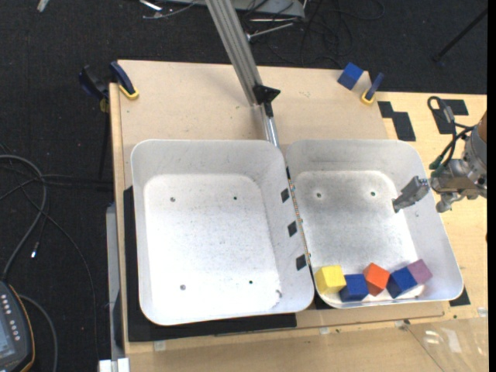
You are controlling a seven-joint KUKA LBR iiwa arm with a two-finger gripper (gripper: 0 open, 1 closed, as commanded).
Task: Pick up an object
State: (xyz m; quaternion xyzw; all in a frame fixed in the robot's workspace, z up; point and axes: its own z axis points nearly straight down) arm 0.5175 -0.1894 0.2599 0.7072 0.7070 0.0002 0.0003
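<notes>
Several small blocks lie along the front edge of the right bin (341, 165): a yellow cube (331, 277), a blue cube (354, 287), an orange cube (377, 277), another blue cube (401, 281) and a purple cube (419, 270). My gripper (428, 199) hangs over the right rim of that bin, well above and behind the blocks. Its two fingers stand apart, open, with nothing between them. One finger (408, 194) points down and left into the bin.
The left bin (147, 208) sits beside the right one. A lone blue cube (351, 74) rests on the bench at the back right, near a yellow-tipped clamp (370, 90). A slanted metal rod (236, 41) crosses the back of the bench.
</notes>
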